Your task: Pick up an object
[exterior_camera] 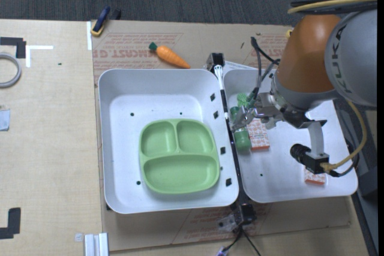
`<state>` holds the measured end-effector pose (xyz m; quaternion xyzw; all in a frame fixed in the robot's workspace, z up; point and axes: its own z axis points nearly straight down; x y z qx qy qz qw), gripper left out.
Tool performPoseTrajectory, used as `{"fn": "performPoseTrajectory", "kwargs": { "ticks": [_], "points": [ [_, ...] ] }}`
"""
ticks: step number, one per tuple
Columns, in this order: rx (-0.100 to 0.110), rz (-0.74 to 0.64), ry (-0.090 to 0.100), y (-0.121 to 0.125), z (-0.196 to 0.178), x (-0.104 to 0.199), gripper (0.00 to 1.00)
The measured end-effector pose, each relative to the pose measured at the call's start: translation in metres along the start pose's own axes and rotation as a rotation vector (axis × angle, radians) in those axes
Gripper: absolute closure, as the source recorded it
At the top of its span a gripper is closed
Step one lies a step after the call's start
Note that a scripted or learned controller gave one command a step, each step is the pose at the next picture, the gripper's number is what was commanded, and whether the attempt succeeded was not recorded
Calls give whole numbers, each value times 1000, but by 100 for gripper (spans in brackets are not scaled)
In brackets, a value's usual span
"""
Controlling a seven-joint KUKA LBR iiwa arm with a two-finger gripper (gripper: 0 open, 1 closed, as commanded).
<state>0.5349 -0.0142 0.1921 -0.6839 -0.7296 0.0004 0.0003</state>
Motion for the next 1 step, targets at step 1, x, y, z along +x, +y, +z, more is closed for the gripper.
{"fn": "performPoseTrajectory", "kwargs": {
  "ticks": [1],
  "points": [
    [0, 0, 0, 0, 0, 0, 0]
  ]
}}
